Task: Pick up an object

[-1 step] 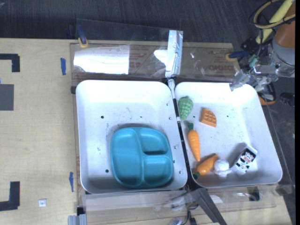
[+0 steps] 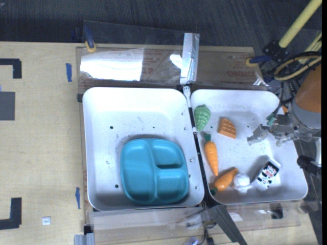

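Two white bins sit side by side; the left bin [image 2: 97, 137] holds a blue tray [image 2: 153, 171]. The gripper [image 2: 260, 132] hangs over the right bin [image 2: 245, 100], whether spread or closed I cannot tell, holding nothing visible. The toys lie loose for picking: carrot [image 2: 211, 157], waffle [image 2: 227, 127] and cow carton [image 2: 267, 174] are near it.

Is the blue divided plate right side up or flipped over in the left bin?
Right side up: the blue divided plate shows its three recessed compartments facing the camera, lying flat in the left bin.
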Robot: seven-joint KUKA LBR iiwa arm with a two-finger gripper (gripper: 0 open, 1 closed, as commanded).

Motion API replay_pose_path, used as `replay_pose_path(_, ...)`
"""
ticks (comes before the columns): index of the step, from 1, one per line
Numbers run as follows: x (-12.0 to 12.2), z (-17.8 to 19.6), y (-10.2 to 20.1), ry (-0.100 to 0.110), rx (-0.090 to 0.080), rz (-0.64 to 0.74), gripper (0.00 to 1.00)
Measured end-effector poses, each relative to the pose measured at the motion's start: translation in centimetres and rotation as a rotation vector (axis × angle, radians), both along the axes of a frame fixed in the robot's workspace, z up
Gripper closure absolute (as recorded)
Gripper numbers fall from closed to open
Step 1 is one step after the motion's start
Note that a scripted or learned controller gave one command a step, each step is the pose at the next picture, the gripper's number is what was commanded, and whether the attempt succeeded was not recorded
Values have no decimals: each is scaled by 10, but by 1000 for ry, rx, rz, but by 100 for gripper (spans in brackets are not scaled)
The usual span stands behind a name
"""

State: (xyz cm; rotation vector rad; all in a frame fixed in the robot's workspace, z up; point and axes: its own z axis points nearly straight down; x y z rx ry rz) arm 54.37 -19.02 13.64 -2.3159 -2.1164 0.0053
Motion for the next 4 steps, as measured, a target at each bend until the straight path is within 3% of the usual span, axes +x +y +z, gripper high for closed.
replay_pose_path(1,-48,-44,-12,-7,10,-56,0)
replay_pose_path(2,-62,-49,37,-12,-2,-95,0)
replay_pose_path(3,-2,-49,64,-13,-2,-179,0)
replay_pose_path(4,-64,6,70,-5,0,-119,0)
